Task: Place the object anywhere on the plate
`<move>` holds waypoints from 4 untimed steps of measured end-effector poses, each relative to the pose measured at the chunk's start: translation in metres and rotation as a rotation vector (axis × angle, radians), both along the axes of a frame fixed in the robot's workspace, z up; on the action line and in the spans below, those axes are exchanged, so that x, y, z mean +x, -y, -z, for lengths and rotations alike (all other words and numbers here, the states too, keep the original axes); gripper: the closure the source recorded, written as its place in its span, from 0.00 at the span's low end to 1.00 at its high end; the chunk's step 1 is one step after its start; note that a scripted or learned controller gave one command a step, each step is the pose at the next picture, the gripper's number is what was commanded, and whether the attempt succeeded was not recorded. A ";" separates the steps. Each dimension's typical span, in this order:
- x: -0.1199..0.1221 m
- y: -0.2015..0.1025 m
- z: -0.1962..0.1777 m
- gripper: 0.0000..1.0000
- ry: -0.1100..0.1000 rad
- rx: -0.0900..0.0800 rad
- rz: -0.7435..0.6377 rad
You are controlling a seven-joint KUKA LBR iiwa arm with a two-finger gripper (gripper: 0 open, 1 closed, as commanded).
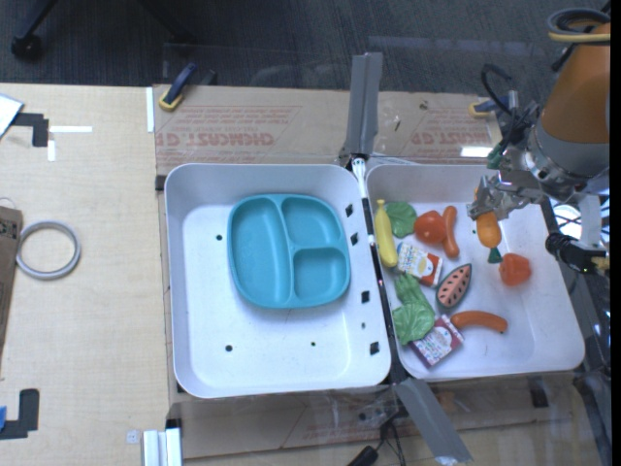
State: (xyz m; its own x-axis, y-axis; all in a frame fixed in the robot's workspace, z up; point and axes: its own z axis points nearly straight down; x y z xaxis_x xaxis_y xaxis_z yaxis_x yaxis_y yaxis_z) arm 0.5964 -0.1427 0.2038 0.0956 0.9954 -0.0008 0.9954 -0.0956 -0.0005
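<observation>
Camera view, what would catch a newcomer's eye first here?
Probably the blue divided plate, alone in the middle of the left bin. Next, the bright jumble of toy food in the right bin, such as a banana and a tomato. The arm's hand hangs over that bin, with a small orange piece just under it.

arm (582,85) cut off at right edge, tool (488,212) fingers indistinct

Small orange toy (488,231) at the gripper (488,214) tips over the right bin's upper part, near a red tomato, teal three-compartment plate (288,250) lying flat in the left bin, well apart
</observation>
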 end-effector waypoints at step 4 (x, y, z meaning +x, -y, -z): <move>0.019 -0.138 -0.116 0.00 0.001 -0.001 -0.538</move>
